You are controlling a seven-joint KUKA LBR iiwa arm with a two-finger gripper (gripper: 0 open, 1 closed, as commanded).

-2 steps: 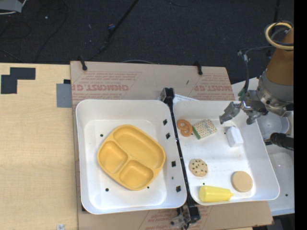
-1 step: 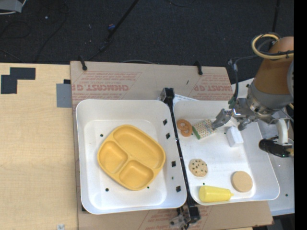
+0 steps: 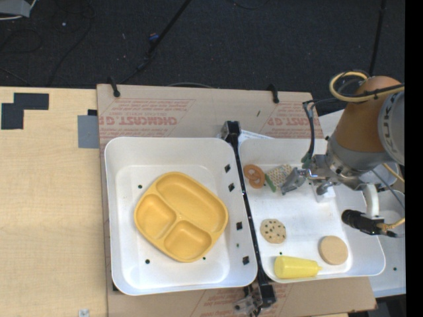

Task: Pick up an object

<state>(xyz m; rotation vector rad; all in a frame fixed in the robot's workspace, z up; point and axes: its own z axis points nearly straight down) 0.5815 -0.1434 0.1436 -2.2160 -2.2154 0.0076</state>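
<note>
The right bin (image 3: pixel 370 266) holds several small items. An orange ring (image 3: pixel 254 175) lies at its far left, with a beige speckled piece (image 3: pixel 281 174) and a small green bit (image 3: pixel 271 184) beside it. A chocolate-chip cookie (image 3: pixel 272 230) lies in the middle, a tan round disc (image 3: pixel 333 249) at the front right and a yellow wedge (image 3: pixel 296 267) along the front wall. My gripper (image 3: pixel 307 185) hangs low over the bin's far middle, just right of the beige piece. It is open, with bare bin floor between its fingers.
In the left bin (image 3: pixel 122 177) sits a yellow divided plate (image 3: pixel 180 216). A black divider bar (image 3: pixel 242 197) runs between the bins. The arm's grey body and orange band (image 3: pixel 360 121) fill the far right, with a black cable part (image 3: pixel 360 221) over the bin's right side.
</note>
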